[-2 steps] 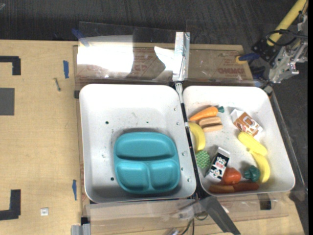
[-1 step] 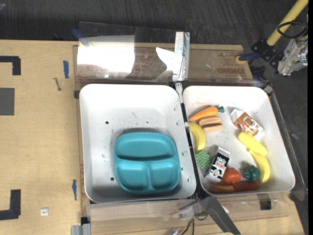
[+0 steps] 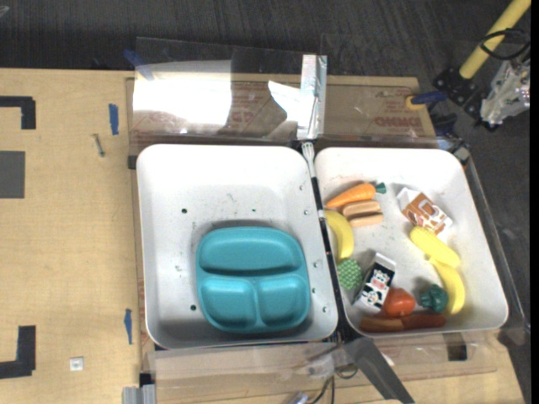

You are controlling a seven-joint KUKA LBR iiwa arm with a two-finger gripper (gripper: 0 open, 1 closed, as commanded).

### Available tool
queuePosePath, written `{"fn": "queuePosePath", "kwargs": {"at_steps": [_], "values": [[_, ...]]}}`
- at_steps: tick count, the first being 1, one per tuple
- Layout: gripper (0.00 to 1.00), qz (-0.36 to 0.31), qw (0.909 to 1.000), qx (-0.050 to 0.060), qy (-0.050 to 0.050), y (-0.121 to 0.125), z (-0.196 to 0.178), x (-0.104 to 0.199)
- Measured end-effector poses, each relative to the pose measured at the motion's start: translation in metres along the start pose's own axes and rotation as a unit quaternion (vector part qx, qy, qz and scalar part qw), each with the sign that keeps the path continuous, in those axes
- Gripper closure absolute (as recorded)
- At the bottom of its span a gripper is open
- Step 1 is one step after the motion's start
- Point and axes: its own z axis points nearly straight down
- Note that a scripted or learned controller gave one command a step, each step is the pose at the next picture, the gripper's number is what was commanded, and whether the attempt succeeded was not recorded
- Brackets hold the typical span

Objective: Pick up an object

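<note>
The right bin [image 3: 480, 225] holds several toy foods. An orange carrot [image 3: 351, 194] lies at its upper left, just above a hot dog bun [image 3: 364, 213]. A yellow banana [image 3: 340, 234] lies along the left wall, with a green knobbly piece [image 3: 349, 272] below it. A black-and-white carton [image 3: 378, 283] stands near the front. A red piece [image 3: 399, 302] and a brown sausage [image 3: 400, 321] lie by the front wall. A second banana [image 3: 444, 266] curves along the right side, next to a small teal piece [image 3: 434, 296]. An orange-and-white packet [image 3: 426, 215] lies at the upper right.
The left bin [image 3: 168, 192] holds a teal divided plate [image 3: 251, 278] near its front. A clear plastic sheet [image 3: 219, 99] lies behind the bins. A yellow tube [image 3: 497, 28] and cabling lie on the floor at the top right. A cardboard surface [image 3: 59, 225] spreads to the left.
</note>
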Motion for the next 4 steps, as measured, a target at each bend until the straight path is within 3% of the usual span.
{"fn": "queuePosePath", "kwargs": {"at_steps": [1,2,3,4], "values": [[1.00,-0.127,0.9919,-0.003,0.008,0.001,0.037,0.003],[1.00,-0.123,0.9925,-0.001,0.002,0.000,-0.026,-0.005],[1.00,-0.258,0.9662,-0.004,0.006,0.001,-0.005,-0.005],[1.00,-0.257,0.9665,-0.003,0.002,0.001,-0.015,-0.008]]}}
